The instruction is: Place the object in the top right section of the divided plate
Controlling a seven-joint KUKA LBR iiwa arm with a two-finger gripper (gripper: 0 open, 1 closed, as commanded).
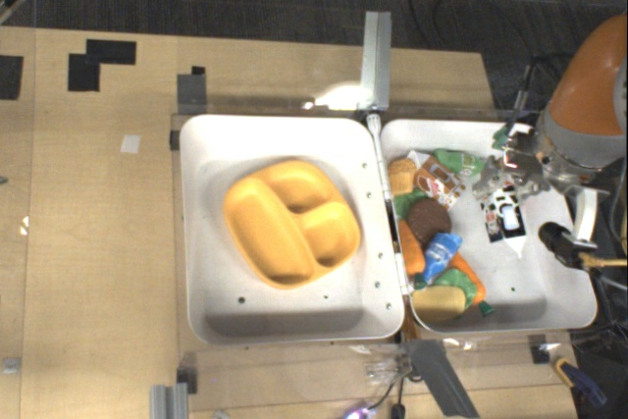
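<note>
The claw [504, 211] hangs over the right bin [549, 304]; its grip cannot be told. The yellow divided plate [290, 222] sits in the left bin [211, 211]. Toy foods [432, 240] overlap, partly hiding each other.

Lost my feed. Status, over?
Claw over right bin, fingers unreadable. Divided plate in left bin. Toy pile beside claw.

arm [589, 108]: orange dome over grey wrist band, right edge of frame. gripper [505, 211]: metal-grey head, black-and-white fingers.
</note>
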